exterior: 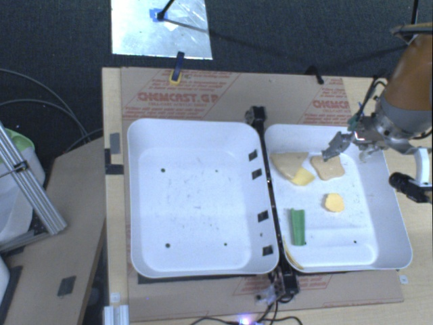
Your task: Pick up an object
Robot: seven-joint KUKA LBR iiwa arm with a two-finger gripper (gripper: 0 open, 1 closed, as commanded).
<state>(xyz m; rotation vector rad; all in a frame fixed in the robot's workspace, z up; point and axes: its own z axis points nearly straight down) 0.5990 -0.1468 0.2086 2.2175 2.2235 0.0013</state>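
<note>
Camera view: fixed overhead look at a slant, desk (pixel 203 87) carrying two shallow white bins side by side.
Left bin (pixel 196 198): white floor with faint scuffs and a few small dark dots; four small dark clips along its right wall.
Right bin (pixel 379 249): holds four loose objects, all in its upper and middle part.
Pale flat piece (pixel 287 162): cream-coloured, lies near the bin's upper left, close to the dividing wall.
Small yellow piece (pixel 303 177): rests against the lower right edge of the pale flat piece, touching or overlapping it.
Tan piece (pixel 328 168): bread-like shape, just right of the yellow one; the jaws' tip sits right over its upper edge.
Round yellow piece (pixel 333 202): lies alone below the tan piece, apart from the rest.
Green stick (pixel 298 226): upright rectangle low in the bin, near the left wall.
Arm (pixel 409 87): grey with an orange band, comes in from the right, cut off by the frame edge.
Jaws (pixel 331 152): angled down and left toward the tan piece; cannot tell whether they are open or closed, too small and blurred. Nothing visibly held between them.
Hard to make out: contact between jaws and tan piece is unclear; tip and object overlap in this view.
Beyond the desk: shiny metal sheet (pixel 161 17) on dark carpet at top; slanted metal rails (pixel 27 181) at far left, partly cut off.
</note>
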